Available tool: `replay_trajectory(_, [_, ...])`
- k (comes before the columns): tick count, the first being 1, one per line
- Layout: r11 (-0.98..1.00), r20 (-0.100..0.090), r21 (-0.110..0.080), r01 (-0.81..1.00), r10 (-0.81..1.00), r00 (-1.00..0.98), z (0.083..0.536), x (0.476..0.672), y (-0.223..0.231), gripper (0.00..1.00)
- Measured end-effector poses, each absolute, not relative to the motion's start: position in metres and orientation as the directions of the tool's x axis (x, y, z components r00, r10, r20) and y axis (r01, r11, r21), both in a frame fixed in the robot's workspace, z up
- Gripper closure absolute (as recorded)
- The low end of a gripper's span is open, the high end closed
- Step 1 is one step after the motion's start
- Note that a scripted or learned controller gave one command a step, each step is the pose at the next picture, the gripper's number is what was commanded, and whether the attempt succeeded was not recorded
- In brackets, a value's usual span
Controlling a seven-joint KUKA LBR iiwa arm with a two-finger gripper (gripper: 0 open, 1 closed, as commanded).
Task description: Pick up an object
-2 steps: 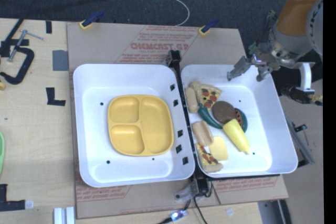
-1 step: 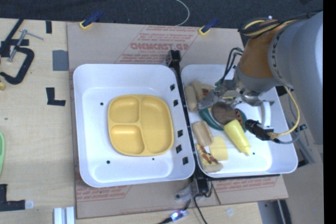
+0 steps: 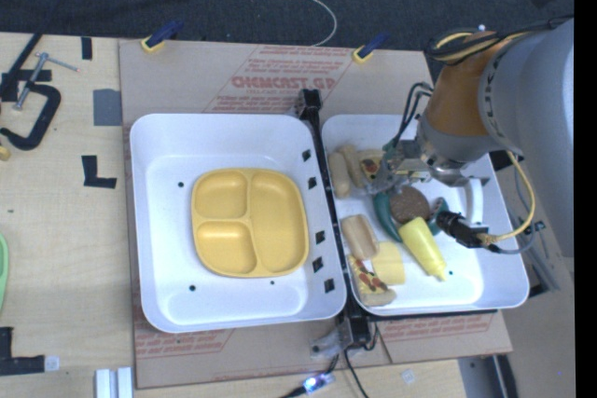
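The right bin holds several small items: a yellow squeeze bottle, a brown round piece, a green curved item, a tan bread-like piece, a pale yellow block and a tan roll near the divider. My gripper is low in this bin, just above the brown piece and the green item. The arm's bulk hides its fingers. The left bin holds a yellow divided plate.
A grey arm with an orange band covers the right bin's upper right part. A cable loops along that bin's right side. A black clamp lies on the bench at far left. Cardboard lies under both bins.
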State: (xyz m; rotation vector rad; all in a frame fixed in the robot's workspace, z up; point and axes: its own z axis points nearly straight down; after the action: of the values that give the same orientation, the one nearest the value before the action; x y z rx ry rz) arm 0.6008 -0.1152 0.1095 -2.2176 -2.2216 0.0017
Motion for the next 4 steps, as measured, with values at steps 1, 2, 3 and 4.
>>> replay_trajectory(1, [0.010,0.002,0.007,1.000,1.000,-0.010,0.190,0.601,-0.034,1.00])
replay_trajectory(2, [0.003,-0.001,0.018,1.000,1.000,-0.003,0.348,0.589,-0.044,1.00])
replay_trajectory(3, [0.000,0.001,-0.011,1.000,1.000,0.000,0.270,0.533,-0.038,1.00])
replay_trajectory(4, [0.010,0.003,0.015,1.000,1.000,-0.010,0.446,0.502,0.027,1.00])
